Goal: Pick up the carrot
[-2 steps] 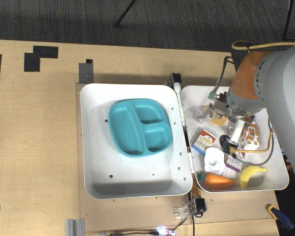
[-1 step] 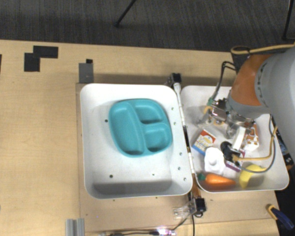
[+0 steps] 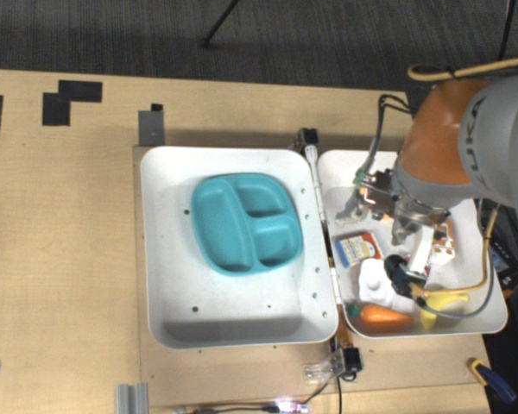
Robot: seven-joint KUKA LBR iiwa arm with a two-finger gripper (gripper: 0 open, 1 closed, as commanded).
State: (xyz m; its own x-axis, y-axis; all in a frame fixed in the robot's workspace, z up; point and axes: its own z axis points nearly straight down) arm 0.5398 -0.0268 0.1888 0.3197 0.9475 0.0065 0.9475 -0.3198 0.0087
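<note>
**White bins and their contents, seen from above**

Wood-toned bench [image 3: 60, 257] bears two shallow white bins side by side. The left bin [image 3: 168, 231], the larger in view, contains a single teal divided plate [image 3: 244, 222] with three compartments, lying slightly toward the far half of the bin floor and apart from every wall. The right bin [image 3: 341, 175] is partly covered by the grey arm [image 3: 492, 145] with its orange band, which reaches in from the right and hangs over the bin's middle. The gripper [image 3: 401, 231] sits over the cluttered near half of this bin; whether its fingers are apart or together cannot be told, and nothing is seen between them. Below it lie a small printed carton [image 3: 356, 249] near the bin's left wall, a white bottle-like item [image 3: 375, 283], and a yellow banana [image 3: 445, 301] toward the near right corner. The carrot [image 3: 385, 316], orange, lies on its side against the near wall of the right bin, just beside the white item and left of the banana.
</note>
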